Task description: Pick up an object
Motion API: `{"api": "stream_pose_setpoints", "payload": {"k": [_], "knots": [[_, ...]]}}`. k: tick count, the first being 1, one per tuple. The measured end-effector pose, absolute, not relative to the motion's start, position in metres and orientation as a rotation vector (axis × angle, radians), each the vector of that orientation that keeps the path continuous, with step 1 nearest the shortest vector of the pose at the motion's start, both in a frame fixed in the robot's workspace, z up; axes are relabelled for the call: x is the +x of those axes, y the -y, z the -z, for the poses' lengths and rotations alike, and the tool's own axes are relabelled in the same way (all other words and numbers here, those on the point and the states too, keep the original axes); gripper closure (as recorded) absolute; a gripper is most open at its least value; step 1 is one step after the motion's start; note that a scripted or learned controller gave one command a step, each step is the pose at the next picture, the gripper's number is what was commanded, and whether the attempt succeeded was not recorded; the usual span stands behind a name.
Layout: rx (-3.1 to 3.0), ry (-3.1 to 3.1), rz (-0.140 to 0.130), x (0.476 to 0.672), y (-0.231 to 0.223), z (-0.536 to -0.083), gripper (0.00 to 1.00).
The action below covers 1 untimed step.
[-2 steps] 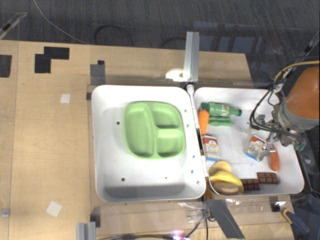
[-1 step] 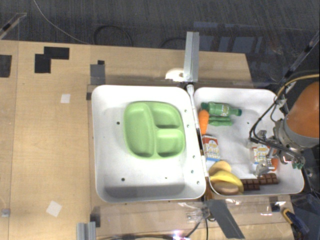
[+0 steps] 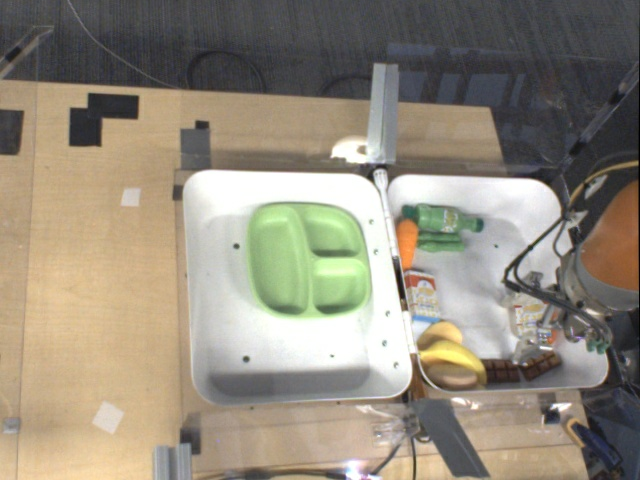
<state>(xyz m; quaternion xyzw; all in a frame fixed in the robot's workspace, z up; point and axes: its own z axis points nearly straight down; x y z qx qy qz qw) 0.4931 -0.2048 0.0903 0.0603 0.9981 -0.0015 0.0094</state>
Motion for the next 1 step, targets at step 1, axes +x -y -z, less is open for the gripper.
{"api": "stream_pose_setpoints", "payload": {"k": [1], "knots": [[-0.748,-3.029,0.017,0.4937,0.2063,-0.0909,0.0]]}}
